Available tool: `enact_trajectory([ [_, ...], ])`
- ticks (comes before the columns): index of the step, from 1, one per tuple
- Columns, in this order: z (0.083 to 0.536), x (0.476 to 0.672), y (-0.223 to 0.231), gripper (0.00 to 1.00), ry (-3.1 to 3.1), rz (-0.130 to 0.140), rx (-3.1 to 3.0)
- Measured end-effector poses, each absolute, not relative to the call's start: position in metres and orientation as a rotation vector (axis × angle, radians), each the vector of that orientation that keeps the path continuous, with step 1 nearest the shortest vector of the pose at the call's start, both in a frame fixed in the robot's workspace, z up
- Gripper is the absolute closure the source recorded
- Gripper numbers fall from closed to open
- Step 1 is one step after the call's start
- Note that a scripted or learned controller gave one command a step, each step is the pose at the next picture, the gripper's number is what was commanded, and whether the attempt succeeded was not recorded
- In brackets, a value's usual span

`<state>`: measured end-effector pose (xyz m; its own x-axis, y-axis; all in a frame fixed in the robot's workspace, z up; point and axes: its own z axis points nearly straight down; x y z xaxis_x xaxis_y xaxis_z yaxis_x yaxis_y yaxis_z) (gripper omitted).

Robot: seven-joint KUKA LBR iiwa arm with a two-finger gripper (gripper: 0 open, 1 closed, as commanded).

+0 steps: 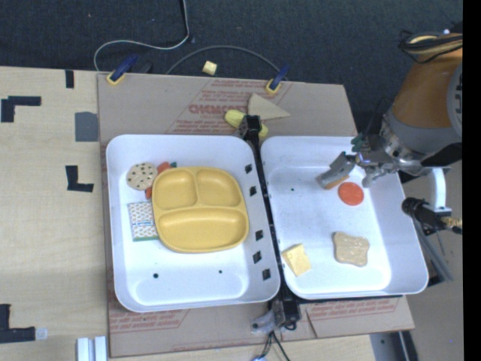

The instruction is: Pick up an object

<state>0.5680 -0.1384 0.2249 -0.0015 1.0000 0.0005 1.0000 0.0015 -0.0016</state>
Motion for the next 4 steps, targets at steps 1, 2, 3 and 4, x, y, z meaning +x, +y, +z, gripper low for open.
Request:
enact_trajectory([
  [1, 0.114, 0.517, -0.169, 0.00, -2.208, 0.014, -2.218],
  [2, 0.088, 0.488, -0.180, 0.00, -2.233, -0.011, -2.231],
  [3, 0.101, 0.489, -0.181, 1.00, -2.235, -0.011, -2.233],
  [4, 0.173, 0.511, -0.110, 1.00, -2.234, -0.009, -2.213],
])
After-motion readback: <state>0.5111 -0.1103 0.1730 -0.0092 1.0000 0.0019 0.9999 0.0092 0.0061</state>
